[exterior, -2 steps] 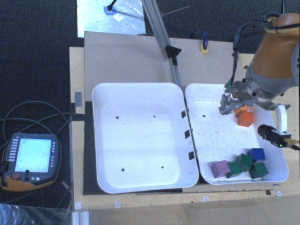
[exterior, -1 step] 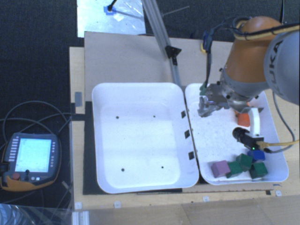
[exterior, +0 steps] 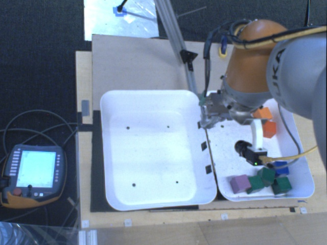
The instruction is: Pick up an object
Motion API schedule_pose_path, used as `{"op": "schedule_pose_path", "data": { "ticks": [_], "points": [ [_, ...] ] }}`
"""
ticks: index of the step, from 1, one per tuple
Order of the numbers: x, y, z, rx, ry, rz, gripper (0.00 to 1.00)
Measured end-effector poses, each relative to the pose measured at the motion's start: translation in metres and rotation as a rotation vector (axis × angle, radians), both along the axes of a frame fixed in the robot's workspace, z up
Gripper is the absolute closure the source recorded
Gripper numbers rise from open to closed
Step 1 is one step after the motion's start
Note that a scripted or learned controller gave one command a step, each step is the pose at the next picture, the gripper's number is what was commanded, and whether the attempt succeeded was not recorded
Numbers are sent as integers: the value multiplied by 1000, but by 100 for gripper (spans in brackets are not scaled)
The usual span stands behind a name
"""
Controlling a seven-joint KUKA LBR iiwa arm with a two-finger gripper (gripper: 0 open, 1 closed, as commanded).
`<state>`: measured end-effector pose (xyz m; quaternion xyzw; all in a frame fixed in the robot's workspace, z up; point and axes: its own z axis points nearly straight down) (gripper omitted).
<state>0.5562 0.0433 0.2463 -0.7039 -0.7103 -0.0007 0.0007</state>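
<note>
Hovering entry, camera view: the gripper (exterior: 206,119) hangs at the left wall of the right bin (exterior: 225,156), just beside the divide with the left bin (exterior: 153,152). Spread or pressed together: cannot tell, since the wrist covers it from above. No object is seen in its hold.

All the candidate objects lie in the right bin. Two orange blocks (exterior: 269,129) sit under the arm. A purple block (exterior: 237,183), green blocks (exterior: 255,184) and a blue block (exterior: 281,168) are huddled at the front wall, touching one another.

Judgement: the gripper is apart from every block, so the pick is not yet made. The huddle likely crowds a clean grasp. The purple block, on its open edge, looks the easiest to take.
</note>
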Motion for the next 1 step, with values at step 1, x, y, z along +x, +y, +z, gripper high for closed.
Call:
{"op": "schedule_pose_path", "data": {
  "ticks": [1],
  "points": [
    [4,52,-18,0,1,1,100]
  ]
}}
